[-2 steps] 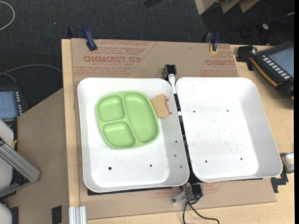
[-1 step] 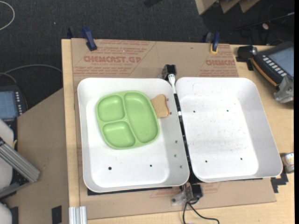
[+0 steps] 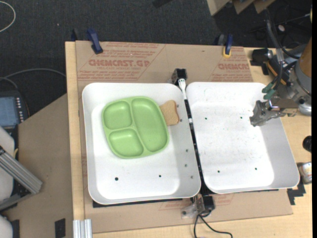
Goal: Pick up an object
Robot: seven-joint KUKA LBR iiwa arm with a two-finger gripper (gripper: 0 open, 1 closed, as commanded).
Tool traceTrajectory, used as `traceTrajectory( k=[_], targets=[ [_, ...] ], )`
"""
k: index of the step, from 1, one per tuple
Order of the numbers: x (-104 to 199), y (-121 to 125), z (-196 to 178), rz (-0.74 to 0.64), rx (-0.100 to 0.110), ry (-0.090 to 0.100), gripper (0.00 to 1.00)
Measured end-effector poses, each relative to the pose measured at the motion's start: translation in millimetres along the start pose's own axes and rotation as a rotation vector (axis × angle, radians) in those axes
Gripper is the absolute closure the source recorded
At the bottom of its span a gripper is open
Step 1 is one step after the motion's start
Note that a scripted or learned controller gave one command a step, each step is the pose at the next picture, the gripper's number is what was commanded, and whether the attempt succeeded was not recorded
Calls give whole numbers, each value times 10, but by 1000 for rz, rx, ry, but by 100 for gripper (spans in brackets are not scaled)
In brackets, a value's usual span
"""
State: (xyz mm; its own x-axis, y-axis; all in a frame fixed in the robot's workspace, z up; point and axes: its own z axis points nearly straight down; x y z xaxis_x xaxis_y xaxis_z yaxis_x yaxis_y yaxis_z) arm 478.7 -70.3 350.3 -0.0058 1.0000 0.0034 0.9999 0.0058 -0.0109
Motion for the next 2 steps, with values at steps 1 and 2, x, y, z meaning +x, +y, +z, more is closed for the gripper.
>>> traceTrajectory(
  k=[1, 2],
  targets=[
    [155, 241, -1133, 3, -27, -5, 100],
    [369, -8, -18, 6, 2, -2, 100]
  ],
)
